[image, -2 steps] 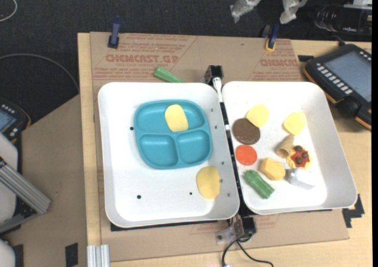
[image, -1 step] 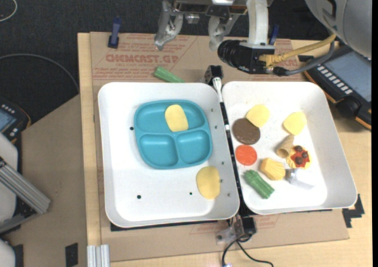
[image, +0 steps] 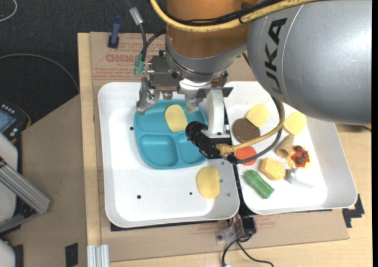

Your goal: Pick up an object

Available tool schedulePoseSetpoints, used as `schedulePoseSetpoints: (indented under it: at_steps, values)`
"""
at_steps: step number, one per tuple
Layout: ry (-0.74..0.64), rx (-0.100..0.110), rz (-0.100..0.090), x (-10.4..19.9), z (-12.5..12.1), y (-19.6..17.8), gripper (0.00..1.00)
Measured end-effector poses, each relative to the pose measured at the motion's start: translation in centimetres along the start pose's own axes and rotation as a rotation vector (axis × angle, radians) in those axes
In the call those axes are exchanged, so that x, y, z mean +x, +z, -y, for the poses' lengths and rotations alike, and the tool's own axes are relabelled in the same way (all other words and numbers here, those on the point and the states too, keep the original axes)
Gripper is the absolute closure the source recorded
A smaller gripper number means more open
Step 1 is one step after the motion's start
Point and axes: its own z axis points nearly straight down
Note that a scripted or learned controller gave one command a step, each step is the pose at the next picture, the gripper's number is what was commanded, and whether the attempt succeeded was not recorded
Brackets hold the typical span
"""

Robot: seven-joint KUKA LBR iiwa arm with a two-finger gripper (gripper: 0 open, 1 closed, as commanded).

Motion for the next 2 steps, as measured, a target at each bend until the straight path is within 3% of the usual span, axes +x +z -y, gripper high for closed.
schedulePoseSetpoints:
  at_steps: [1,2]
  values:
    - [0.002,-0.030,-0.012,-1.7,4.0,-12.0,0.00]
    - [0.002,-0.027,-0.009,-1.0,1.5,-18.2,0.00]
